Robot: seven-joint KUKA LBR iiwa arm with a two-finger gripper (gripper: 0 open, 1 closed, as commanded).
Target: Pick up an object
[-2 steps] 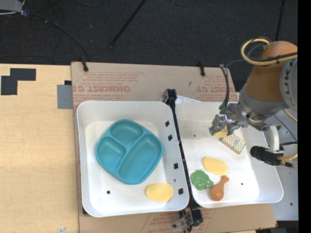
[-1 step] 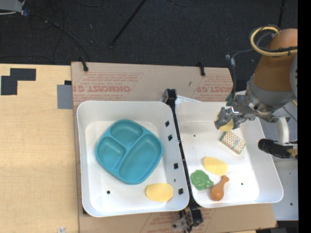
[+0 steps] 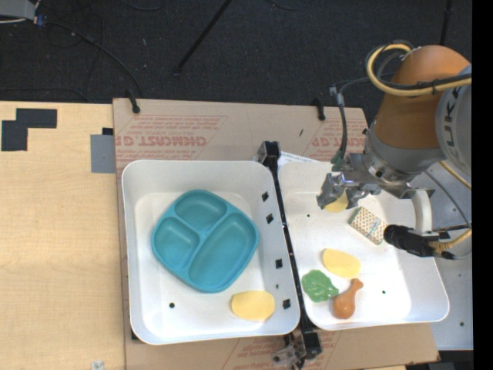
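White bins on cardboard

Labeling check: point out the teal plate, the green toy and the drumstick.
teal plate [image 3: 204, 240], camera view, central divider.
green toy [image 3: 319, 286], camera view, middle of its top.
drumstick [image 3: 344, 303], camera view, thick orange end.

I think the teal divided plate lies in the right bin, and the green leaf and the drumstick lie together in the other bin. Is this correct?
Not quite. The camera view shows the teal plate in the left bin, beside a yellow piece. The green leaf and the drumstick do lie together in the other bin, which is the right bin.
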